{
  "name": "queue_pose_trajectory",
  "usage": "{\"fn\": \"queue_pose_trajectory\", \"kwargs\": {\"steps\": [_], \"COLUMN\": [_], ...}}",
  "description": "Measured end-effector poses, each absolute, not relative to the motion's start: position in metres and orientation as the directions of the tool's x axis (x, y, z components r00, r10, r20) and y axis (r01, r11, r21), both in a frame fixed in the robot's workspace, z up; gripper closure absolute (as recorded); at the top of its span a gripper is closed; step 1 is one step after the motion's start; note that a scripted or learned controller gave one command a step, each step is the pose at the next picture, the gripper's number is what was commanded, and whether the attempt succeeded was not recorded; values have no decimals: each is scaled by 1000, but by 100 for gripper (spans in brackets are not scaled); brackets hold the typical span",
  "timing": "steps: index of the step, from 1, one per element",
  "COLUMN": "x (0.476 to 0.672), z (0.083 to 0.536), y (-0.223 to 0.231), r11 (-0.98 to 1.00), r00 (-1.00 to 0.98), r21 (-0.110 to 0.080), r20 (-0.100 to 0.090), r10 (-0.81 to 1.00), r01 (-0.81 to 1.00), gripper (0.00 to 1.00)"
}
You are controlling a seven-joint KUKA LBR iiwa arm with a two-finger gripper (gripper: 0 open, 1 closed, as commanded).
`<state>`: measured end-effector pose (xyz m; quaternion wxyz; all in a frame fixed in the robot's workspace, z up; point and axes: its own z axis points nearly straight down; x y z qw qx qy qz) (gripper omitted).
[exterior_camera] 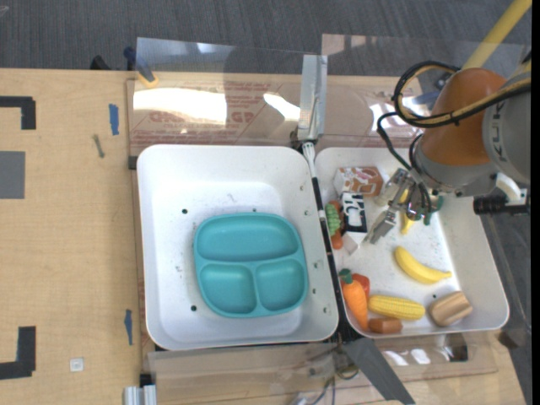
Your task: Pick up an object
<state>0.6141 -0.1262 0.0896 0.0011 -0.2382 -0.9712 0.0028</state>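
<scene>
My gripper point(389, 206) hangs over the upper middle of the right bin point(494, 277), its two metal fingers point(381, 225) spread open with nothing between them. Just left of it lie a black-and-white box point(353, 212) and a red-and-white packet point(359, 179). A banana point(420, 266) lies below the gripper, apart from it. Along the bin's near side sit a corn cob point(395, 307), a carrot point(354, 299) and a brown bread roll point(450, 308). A small yellow and green piece point(414, 207) shows right beside the fingers; whether it is a loose object I cannot tell.
The left bin point(160, 226) holds a teal divided plate point(251, 261). A small green item point(333, 218) rests against the wall between the bins. The arm's orange band point(460, 116) and black cables point(405, 99) loom over the right bin's far corner.
</scene>
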Motion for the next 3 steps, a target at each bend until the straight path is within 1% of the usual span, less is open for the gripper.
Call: {"fn": "queue_pose_trajectory", "kwargs": {"steps": [1, 2, 3], "x": [624, 594, 636], "z": [91, 89, 89], "y": [-115, -122, -111], "r11": [819, 736, 544], "r00": [-819, -736, -543], "r21": [-34, 4, -50], "r20": [16, -8, 27], "r10": [573, 677, 839], "r01": [573, 677, 838], "gripper": [0, 0, 0]}}
